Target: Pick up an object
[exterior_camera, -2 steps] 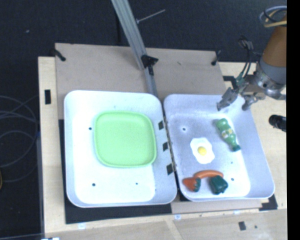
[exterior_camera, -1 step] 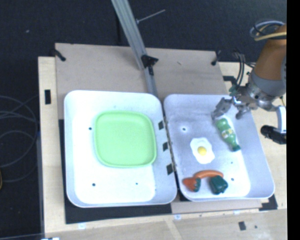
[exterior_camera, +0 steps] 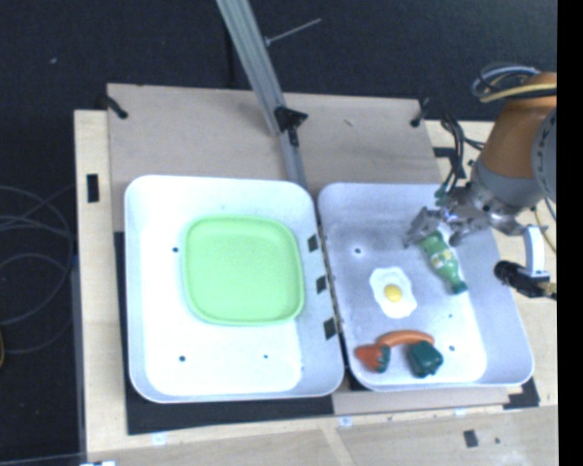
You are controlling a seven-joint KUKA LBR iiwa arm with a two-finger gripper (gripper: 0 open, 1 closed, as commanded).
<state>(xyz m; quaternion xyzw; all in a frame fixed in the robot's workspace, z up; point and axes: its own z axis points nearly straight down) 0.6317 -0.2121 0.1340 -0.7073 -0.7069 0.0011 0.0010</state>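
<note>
In the right bin point(exterior_camera: 495, 357), a green bottle point(exterior_camera: 445, 262) lies tilted near the far right side. My gripper point(exterior_camera: 438, 225) hangs just beyond the bottle's upper end, fingers spread open, with nothing gripped between them. A fried-egg toy point(exterior_camera: 393, 292) lies in the middle of the bin. Along the near edge rest an orange sausage point(exterior_camera: 406, 339), a red piece point(exterior_camera: 372, 357) and a dark green piece point(exterior_camera: 426, 358).
The left bin point(exterior_camera: 155, 357) holds a light green square plate point(exterior_camera: 242, 268). A grey metal pole point(exterior_camera: 257, 66) slants down from the top to the gap between the bins. Cables point(exterior_camera: 524, 272) hang by the arm at the right bin's right wall.
</note>
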